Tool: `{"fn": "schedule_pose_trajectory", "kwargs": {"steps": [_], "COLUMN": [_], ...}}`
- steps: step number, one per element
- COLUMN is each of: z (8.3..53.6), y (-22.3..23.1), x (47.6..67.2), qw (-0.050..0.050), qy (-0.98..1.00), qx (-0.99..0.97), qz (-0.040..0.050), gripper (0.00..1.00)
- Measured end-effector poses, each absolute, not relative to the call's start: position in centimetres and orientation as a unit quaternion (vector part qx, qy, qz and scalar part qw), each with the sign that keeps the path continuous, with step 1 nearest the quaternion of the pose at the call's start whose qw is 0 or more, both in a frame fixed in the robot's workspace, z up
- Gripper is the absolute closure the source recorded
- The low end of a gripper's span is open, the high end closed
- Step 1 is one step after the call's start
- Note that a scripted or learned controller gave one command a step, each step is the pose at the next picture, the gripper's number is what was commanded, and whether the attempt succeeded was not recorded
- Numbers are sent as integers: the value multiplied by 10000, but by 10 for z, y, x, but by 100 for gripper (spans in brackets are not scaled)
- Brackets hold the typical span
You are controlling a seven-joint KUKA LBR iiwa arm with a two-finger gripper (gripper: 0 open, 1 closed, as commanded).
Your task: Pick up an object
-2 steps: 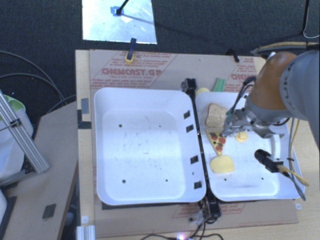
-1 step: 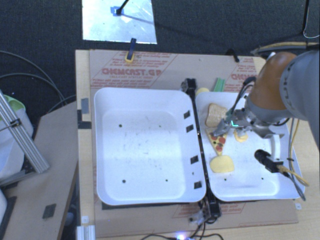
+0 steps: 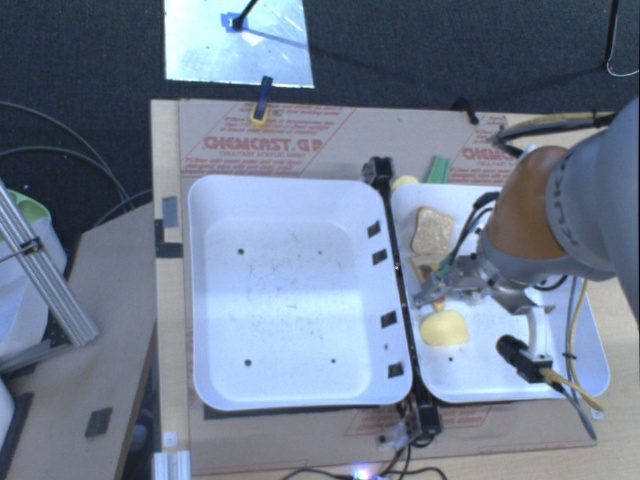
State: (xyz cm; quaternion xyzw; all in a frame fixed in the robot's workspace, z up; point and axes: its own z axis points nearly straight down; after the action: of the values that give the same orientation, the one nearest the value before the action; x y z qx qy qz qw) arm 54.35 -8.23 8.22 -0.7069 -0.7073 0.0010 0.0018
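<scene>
– Over the right bin [image 3: 475,373], in its left half, the gripper [image 3: 437,293] hangs low, close to the wall between the bins.

– Holding anything?

– Nothing I can see in its grip. How far open it is, can't tell: from above the tip is a clutter of metal and wire.

– Where's the target?

– Yellow lump [image 3: 445,330] lies on the bin floor, just to the near side of the gripper. Whether they touch, can't tell at this slant.

– Other candidates?

– Tan slab [image 3: 433,231] is in the same bin, far-left part, just to the far side of the gripper. Small yellow ball [image 3: 404,181] sits at the far-left corner, right at the rim; inside or on the rim, unclear.

– Arm pose?

– Arm [image 3: 590,198] comes in from the right, crossing the far-right part of the bin. Orange band [image 3: 520,218] is above the bin's middle and hides the floor there.

– Left bin [image 3: 290,298]?

– White, with a few dark dots on its floor. Four dark tabs run along its right wall. It is well apart from the gripper.

– Around the bins?

– Both stand on a cardboard sheet [image 3: 300,138] with red print. Green strip [image 3: 438,168] lies on the sheet just beyond the right bin's far rim. Blue-and-yellow clip [image 3: 262,103] is at the sheet's far edge. Shiny plate [image 3: 200,38] lies farther back on the dark floor. Aluminium bar [image 3: 40,268] leans at far left.
</scene>
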Motion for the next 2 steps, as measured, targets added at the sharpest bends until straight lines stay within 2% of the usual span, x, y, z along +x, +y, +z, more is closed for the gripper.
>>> {"fn": "schedule_pose_trajectory", "kwargs": {"steps": [1,2], "z": [95,205], "y": [-83,-38], "x": [546,576], "qw": [-7,-48], "qy": [-7075,-7108], "qx": [-7067,-7033], "qz": [-9,-56], "gripper": [100,100]}}
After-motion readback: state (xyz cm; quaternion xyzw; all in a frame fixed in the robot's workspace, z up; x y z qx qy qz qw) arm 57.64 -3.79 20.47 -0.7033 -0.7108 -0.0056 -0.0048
